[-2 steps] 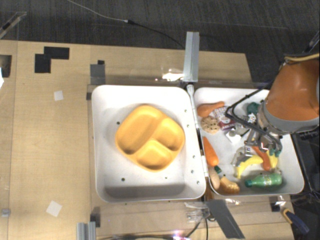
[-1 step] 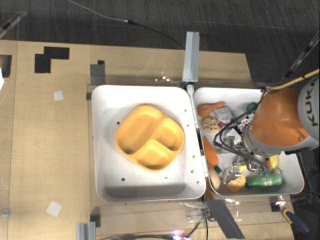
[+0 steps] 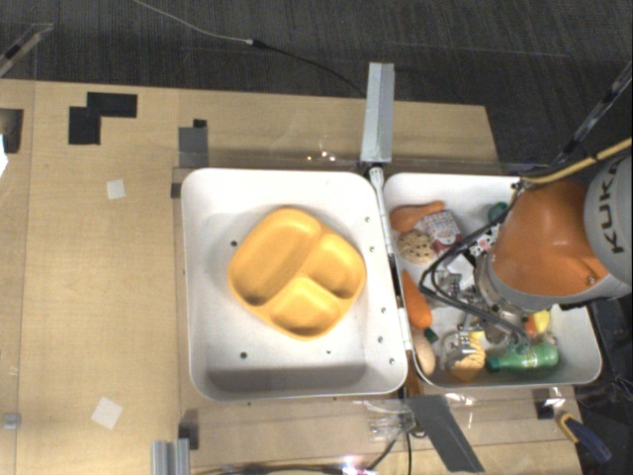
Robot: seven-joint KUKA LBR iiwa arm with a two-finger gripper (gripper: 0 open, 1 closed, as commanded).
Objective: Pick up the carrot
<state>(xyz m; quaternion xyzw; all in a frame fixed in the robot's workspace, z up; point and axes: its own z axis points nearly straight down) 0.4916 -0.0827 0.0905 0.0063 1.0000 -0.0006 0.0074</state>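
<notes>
The carrot (image 3: 419,308), probably light, stiff, smooth plastic best pinched across its thicker middle, lies against the right bin's (image 3: 589,361) left wall, near the tool (image 3: 463,346), whose opening I cannot tell.

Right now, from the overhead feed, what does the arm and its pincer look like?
The arm is grey with a broad orange band above the wrist and part of a dark "KUKA" marking on the grey shell. Black cables loop around the wrist, and a yellow cable runs along the arm. The pincer is a small metallic assembly.
</notes>
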